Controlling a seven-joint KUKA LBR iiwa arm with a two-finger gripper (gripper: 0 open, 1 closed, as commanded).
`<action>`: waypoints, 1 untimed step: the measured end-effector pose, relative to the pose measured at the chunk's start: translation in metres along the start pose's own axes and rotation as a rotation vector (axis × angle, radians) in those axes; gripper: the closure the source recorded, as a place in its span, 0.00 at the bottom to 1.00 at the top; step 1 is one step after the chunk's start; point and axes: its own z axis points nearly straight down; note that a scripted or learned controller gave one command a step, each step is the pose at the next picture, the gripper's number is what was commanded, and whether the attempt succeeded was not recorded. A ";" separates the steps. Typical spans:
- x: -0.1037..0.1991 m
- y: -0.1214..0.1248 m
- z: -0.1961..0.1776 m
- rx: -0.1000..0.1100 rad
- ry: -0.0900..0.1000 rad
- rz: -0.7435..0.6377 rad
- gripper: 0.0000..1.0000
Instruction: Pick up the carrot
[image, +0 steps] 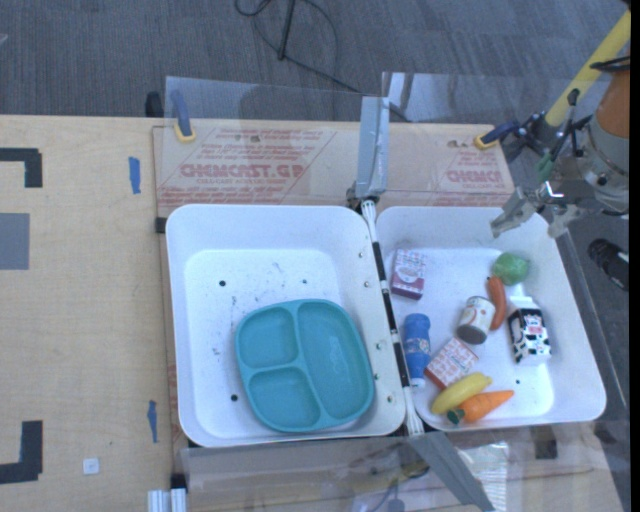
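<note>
An orange carrot with a green tip lies near the front edge of the right bin, touching a yellow banana. A second slim orange piece lies further back, just below a green leafy item. My gripper hangs over the bin's far right corner, well behind both orange pieces. Its fingers are spread open with nothing between them.
The right bin also holds a pink carton, a blue can, a tin can, a cow-patterned bottle and a pink box. A teal divided plate lies in the left bin.
</note>
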 end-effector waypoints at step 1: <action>0.046 -0.067 0.105 -0.001 0.001 -0.397 0.00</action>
